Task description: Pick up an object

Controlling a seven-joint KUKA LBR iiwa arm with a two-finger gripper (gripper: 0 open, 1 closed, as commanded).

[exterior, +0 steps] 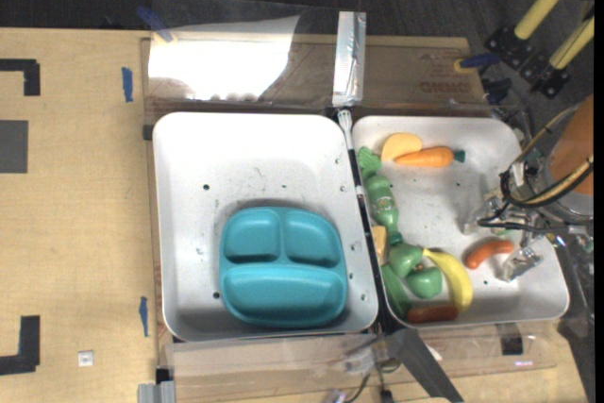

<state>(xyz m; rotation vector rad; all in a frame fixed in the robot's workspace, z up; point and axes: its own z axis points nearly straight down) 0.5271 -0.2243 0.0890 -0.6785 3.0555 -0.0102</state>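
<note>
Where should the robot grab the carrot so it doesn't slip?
Probably around the middle of the carrot, coming straight down from above. It lies flat and sideways near the far end of the right bin, so the hand could close across its narrow width. Its green end points right; the yellow piece touches its left end, so stay off that end.

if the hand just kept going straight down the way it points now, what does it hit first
Most likely the small red-orange toy lying right by the hand in the right bin; depth is hard to judge, so it could meet the bin floor beside it instead.

Bright, even overhead light; strong glare on the clear plastic sheet (222, 61); soft shadows, slightly soft focus
</note>
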